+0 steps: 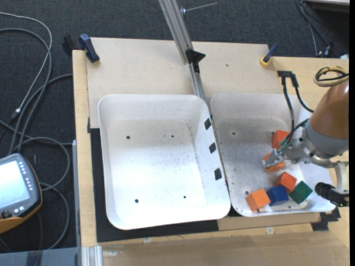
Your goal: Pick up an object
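Grey arm (327,143) with orange band (335,112), black cable (289,101) trailing alongside.

5 small blocks lie in the right-hand shallow white bin (244,112), all toward its near right corner. An orange block (280,138) sits farthest back. Nearer, an orange cube (258,199), a blue cube (278,195) and a green cube (300,193) form a row, touching, with another orange cube (287,180) just behind them.
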`<control>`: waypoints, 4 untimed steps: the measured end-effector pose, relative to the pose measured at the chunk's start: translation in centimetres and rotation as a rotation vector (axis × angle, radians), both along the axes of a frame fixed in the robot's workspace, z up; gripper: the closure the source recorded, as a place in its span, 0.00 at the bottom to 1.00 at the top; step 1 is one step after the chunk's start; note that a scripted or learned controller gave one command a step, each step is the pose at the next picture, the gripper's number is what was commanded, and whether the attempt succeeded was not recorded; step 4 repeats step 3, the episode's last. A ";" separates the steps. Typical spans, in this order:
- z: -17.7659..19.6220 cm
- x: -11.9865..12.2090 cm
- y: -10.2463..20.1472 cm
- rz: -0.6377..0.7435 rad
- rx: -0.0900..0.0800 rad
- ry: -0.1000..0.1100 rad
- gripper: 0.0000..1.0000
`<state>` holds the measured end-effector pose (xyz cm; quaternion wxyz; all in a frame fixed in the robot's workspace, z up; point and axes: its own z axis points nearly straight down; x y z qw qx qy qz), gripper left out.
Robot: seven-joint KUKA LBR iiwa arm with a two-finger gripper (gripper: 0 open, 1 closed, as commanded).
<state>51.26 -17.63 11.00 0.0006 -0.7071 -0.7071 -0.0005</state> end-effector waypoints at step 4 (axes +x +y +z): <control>8.9 5.3 23.0 0.009 0.002 -0.001 1.00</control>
